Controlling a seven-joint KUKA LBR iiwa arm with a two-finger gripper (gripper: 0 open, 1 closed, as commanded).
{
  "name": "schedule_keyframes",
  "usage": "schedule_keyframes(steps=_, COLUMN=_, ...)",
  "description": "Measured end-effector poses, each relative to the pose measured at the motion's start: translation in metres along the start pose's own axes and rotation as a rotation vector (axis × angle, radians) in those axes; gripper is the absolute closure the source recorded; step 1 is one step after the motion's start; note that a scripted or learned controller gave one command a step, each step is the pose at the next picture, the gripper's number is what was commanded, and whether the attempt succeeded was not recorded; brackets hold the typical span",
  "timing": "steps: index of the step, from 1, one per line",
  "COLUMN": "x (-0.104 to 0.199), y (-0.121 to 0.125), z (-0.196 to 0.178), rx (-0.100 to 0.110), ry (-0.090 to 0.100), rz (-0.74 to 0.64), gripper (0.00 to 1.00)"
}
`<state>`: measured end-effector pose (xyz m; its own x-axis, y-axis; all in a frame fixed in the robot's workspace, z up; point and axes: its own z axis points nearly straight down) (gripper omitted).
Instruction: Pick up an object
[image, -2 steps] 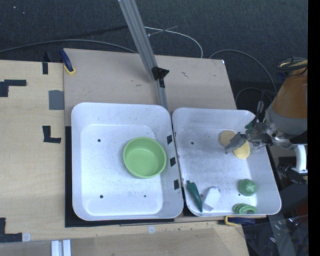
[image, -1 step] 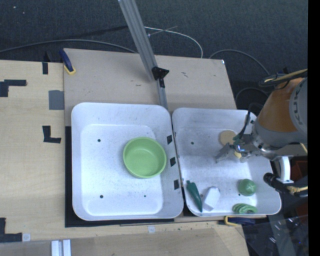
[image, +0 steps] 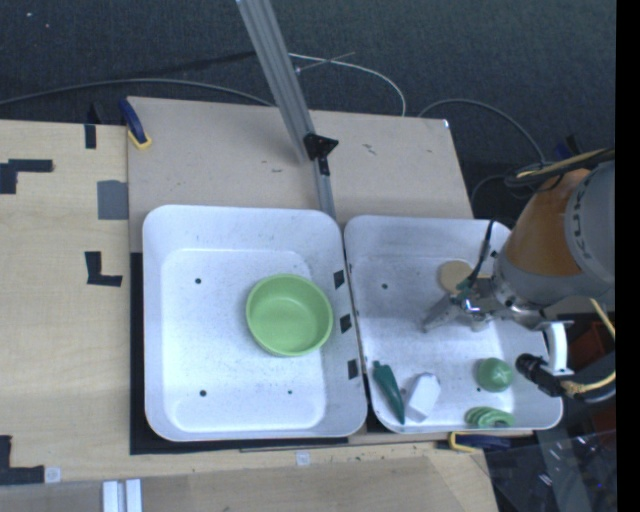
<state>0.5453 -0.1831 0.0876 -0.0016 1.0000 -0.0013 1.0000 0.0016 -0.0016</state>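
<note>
My gripper (image: 447, 308) hangs low over the middle of the right bin (image: 400, 250), reaching in from the right under the grey and orange arm. A tan round disc (image: 454, 272) lies just beyond it, partly hidden by the wrist. A green ball (image: 493, 374) sits nearer the front right. At the front edge lie a ridged green piece (image: 487, 417), a white block (image: 423, 393) and a dark green tool (image: 388, 392). I see nothing held by the gripper.
The left bin (image: 180, 300) holds a light green bowl (image: 289, 314) near its right side. A grey pole (image: 285, 85) slants in from the top to the seam between the bins. Cables run across the dark floor behind the bench.
</note>
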Motion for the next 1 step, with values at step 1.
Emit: schedule_keyframes(steps=1, x=0.0005, y=0.0001, z=-0.0109, rx=0.000, ry=0.001, rz=-0.001, gripper=1.00)
